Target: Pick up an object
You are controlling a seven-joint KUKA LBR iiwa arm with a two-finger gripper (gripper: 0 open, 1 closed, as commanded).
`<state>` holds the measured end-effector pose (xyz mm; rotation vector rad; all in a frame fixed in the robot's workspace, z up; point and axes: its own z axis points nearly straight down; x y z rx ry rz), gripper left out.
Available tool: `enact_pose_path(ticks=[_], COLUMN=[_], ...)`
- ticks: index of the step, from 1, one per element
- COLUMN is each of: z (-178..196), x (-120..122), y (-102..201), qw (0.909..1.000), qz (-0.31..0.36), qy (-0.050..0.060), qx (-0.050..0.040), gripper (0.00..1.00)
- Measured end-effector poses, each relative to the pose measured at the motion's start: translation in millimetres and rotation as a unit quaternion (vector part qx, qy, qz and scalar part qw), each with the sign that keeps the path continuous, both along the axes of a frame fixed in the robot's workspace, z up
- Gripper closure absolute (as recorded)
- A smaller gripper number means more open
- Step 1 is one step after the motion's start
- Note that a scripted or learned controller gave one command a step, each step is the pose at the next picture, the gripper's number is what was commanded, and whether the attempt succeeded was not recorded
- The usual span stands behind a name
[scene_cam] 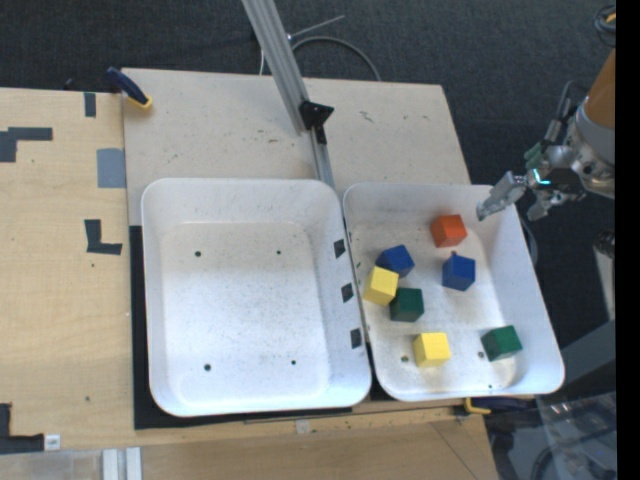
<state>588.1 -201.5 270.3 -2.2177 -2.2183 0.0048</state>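
While the claw (517,195) hangs spread and empty over the bin rim (520,230), a descent risks striking it, missing the nearby orange cube (449,230).

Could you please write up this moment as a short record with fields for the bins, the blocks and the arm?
left bin: no blocks in it
right bin: seven blocks
orange block: nearest the far rim
blue blocks: two, one by the divider side, one mid-bin
yellow blocks: two, one touching a dark green block, one near the front
green block: front right corner
end effector: above the right bin's far right rim, holding nothing
task state: no block picked up yet
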Motion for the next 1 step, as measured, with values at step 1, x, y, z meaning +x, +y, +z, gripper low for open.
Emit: enact_pose_path(ticks=[1], z=[3.0], x=[0.8], y=[0.1], qw=[1.0], qz=[0.001], qy=[-0.002], qx=[-0.001], gripper=[0.0])
